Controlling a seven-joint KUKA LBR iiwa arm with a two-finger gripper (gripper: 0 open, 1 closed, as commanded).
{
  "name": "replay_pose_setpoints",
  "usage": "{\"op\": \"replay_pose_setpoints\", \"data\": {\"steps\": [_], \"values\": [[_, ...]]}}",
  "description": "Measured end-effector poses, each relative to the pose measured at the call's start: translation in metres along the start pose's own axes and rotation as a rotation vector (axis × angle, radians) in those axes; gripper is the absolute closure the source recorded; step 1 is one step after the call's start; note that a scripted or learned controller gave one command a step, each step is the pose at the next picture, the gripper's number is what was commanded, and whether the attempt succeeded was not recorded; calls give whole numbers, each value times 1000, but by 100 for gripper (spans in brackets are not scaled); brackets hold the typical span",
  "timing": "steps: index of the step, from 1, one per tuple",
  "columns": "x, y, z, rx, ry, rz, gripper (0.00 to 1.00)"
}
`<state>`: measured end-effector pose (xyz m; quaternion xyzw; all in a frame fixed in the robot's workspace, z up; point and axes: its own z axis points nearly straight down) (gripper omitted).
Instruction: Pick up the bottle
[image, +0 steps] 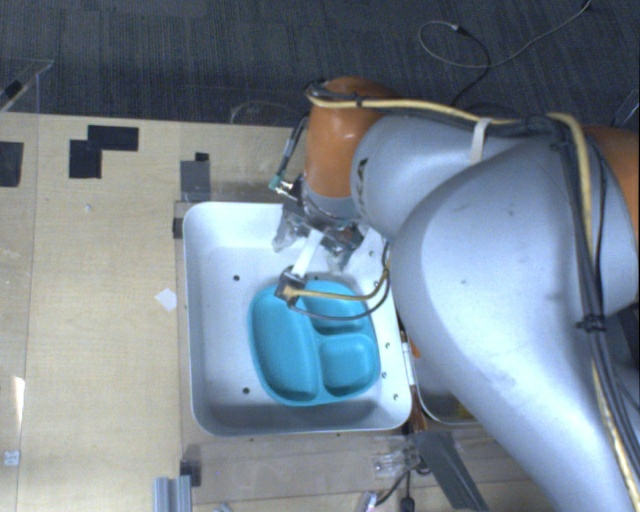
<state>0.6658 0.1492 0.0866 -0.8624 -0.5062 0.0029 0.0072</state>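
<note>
Blue divided tray (300, 360) fills left bin (205, 320). Gripper (300, 272) hangs at tray's far rim. Grip state: I cannot tell. Bottle location, long axis: cannot tell; my guess, hidden under wrist.

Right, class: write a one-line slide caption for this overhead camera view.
Grey arm's gripper poised at the rim of a blue divided tray in the left white bin.
</note>
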Motion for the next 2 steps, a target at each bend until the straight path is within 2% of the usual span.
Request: {"op": "replay_pose_setpoints", "data": {"steps": [1,2], "values": [[29,-15,-3,-2,-8,409,0],[74,-50,0,-11,13,782,0]]}}
